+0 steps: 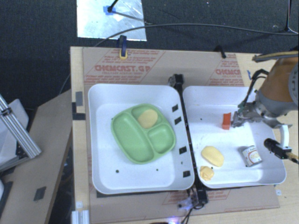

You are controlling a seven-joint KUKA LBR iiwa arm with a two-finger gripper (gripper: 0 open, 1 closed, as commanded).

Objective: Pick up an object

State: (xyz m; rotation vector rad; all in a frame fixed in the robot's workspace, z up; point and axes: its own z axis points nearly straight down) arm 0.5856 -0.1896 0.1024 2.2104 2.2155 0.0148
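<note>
The arm is at the approach stage, nothing lifted yet. Its gripper (239, 118) hangs low in the right bin (268, 176), toward that bin's far edge, just beside a small orange block (226, 121) (the likeliest target, I judge). Whether it touches the block, or how wide the pincer stands, I cannot tell; nothing shows held. Next it must centre over the block, then close and lift. A yellow potato-like piece (212, 156) lies nearer the front edge.

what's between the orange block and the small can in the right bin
Nothing: in the camera view, the stretch between the orange block and the small can is bare white floor of the right bin.
</note>
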